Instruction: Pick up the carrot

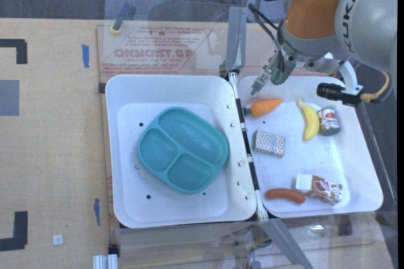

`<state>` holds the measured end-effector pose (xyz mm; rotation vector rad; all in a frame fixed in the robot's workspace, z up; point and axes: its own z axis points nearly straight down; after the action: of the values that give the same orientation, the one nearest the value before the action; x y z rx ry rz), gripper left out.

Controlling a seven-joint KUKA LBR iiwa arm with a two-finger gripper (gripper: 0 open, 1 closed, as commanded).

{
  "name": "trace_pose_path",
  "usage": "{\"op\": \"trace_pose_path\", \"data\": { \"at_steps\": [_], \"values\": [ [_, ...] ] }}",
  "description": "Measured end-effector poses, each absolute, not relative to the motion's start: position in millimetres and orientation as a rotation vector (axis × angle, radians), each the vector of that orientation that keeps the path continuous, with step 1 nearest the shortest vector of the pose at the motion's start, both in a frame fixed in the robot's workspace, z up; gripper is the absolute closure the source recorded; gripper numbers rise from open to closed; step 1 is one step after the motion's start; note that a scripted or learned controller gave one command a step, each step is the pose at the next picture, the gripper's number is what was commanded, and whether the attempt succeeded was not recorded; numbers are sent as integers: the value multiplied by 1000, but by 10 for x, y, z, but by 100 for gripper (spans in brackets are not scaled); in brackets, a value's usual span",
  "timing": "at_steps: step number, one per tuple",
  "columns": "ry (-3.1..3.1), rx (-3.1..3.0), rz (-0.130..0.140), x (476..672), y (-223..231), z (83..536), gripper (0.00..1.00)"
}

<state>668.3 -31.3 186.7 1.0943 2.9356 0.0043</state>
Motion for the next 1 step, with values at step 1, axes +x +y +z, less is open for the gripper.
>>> {"op": "trace_pose_path", "data": {
  "at_steps": [1],
  "values": [
    [2871, 1272, 2, 6565, -481, 1862, 100]
  ]
}}
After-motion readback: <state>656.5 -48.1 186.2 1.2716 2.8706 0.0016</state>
